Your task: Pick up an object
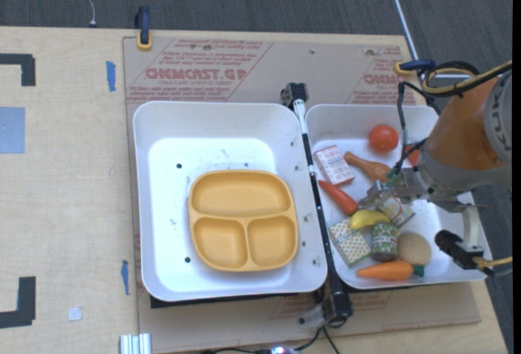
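Camera view showed the gripper (389,196) low in the right bin (464,269), banana (368,219) just beneath, can (384,240) below; finger state could not be told. Crowding probably dictated this steep approach.

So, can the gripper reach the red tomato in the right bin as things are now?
Probably yes. The tomato lies open at the back of the right bin, with nothing on top of it. The gripper hovers just in front, over the carrot.
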